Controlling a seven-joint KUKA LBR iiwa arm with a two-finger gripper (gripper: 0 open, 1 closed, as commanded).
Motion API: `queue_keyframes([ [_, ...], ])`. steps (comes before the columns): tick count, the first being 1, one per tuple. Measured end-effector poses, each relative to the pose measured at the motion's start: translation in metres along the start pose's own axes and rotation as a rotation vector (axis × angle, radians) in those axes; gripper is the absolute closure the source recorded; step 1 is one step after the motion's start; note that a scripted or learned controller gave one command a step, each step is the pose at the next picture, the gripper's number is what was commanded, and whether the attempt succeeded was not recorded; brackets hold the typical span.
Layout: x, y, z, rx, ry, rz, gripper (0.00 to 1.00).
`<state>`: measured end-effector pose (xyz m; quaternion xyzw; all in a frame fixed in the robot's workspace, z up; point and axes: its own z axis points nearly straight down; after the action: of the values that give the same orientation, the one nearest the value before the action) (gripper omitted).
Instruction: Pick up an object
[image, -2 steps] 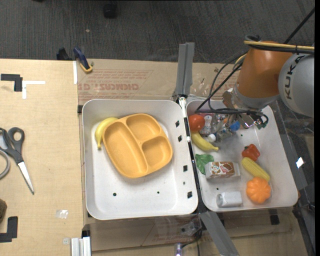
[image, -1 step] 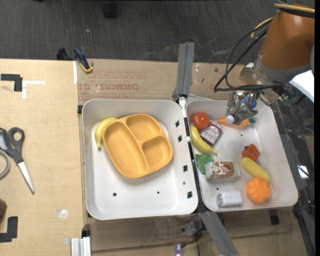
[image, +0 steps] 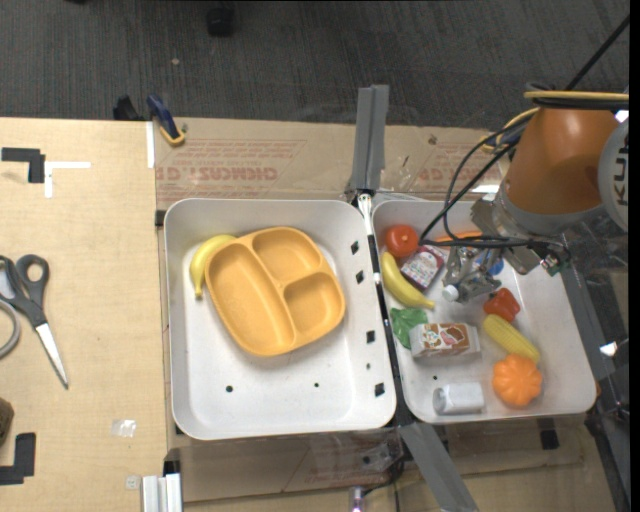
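- Over the right bin (image: 572, 330), near its middle, the gripper (image: 470, 280) hangs low among crowded toys; whether it is open or closed I cannot tell.
- Just beside it lie a smooth curved banana (image: 401, 283) and a glossy round tomato (image: 402, 239).
- Toward the near edge sit a ribbed orange pumpkin (image: 516, 381), bumpy corn (image: 510, 336) and a flat carton (image: 444, 340).
- Rounded, slick plastic could squirt from a pinch, and close neighbours may get nudged instead.
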<state>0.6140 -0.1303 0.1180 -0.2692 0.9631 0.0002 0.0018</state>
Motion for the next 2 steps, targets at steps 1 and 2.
queue_keyframes([
  [1,-0.067,0.02,-0.075,0.001,-0.003,0.177,1.0],
  [2,-0.062,0.012,-0.157,0.002,-0.003,-0.081,1.0],
])
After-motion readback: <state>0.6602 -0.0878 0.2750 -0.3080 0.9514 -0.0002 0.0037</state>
